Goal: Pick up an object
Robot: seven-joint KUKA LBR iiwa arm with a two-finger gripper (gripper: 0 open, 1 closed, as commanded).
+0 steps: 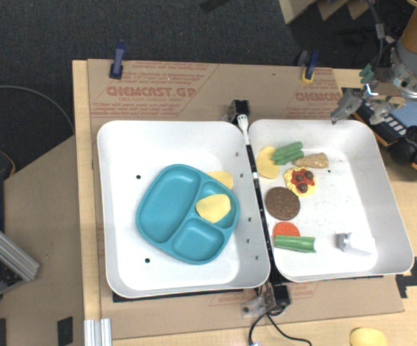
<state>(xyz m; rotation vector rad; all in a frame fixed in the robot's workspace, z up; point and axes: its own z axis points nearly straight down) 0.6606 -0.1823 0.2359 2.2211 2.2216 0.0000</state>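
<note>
The right bin [382,193] holds several toy foods. Near its left wall are a yellow piece [268,163], a green pod [288,152], a tan piece [311,161], a small pizza slice [302,181] and a brown round patty [283,202]. Toward the front lie a red slice [286,229], a green bean [295,244] and a small grey object [345,242]. My gripper [360,110] hangs over the bin's back right rim, well above the food. It is open, with nothing between its fingers.
The left bin [115,193] carries a teal divided plate [172,215] with a yellow piece [213,207] on it and another yellow piece [223,180] at its back edge. Blue clamps [117,60] grip the cardboard at the back. Black gear [403,139] sits right of the bins.
</note>
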